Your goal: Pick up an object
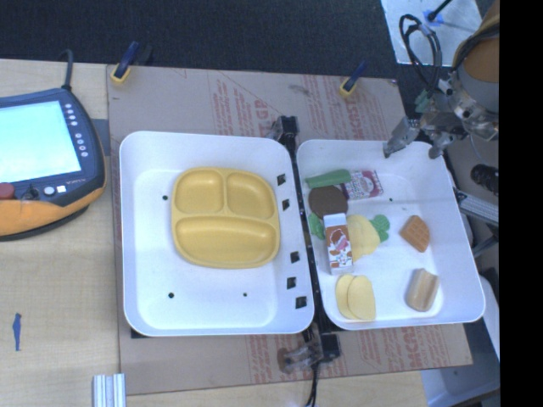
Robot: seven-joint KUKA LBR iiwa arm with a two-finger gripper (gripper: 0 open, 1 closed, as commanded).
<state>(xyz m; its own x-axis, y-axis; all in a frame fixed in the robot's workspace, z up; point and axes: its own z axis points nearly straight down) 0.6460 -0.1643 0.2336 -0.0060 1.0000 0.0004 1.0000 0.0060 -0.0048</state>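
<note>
Two white bins: left bin (136, 227), right bin (450, 219). One yellow tray (226, 217) in the left. Right bin holds eight food items: one carton (338, 243), one cookie (327, 200), one packet (363, 184), others mixed. One pendant (42, 159). Two clamps (125, 62) (352, 80).

Single arm (477, 58) entering from upper right, grey with orange band visible at the frame edge. Wrist angled down and to the left. Gripper (416, 141) at the end of it, raised, two dark fingers (396, 142) spread apart, pointing down-left. Nothing between the fingers. Black cables looped above the wrist.
</note>
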